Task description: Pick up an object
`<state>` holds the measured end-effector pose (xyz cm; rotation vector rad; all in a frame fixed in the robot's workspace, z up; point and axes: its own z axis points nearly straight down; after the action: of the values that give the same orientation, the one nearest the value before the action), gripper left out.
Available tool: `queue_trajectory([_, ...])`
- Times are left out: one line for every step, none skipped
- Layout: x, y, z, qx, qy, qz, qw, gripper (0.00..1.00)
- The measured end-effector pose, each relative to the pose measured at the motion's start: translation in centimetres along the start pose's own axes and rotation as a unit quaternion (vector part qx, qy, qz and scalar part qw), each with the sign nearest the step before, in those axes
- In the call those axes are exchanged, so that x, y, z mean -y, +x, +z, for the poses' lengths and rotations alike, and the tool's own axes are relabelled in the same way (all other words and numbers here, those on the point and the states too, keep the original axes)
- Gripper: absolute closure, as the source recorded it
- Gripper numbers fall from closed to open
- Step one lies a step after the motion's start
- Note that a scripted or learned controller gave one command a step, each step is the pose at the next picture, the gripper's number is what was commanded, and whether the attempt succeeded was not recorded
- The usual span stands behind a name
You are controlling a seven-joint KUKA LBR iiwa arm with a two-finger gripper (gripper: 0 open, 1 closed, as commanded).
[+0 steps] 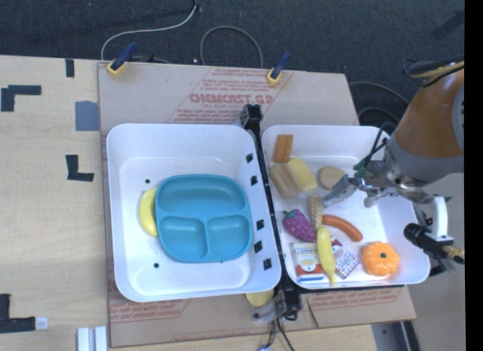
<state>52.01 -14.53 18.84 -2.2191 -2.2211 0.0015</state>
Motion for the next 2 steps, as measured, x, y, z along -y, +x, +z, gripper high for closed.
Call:
queue_trajectory([-5.3,3.1,10.8,0.002,-0.003,-0.002,1.0000,0.00])
queue_trajectory([-5.3,2.8,9.1,0.002,-0.004,0.000,1.0000,1.00])
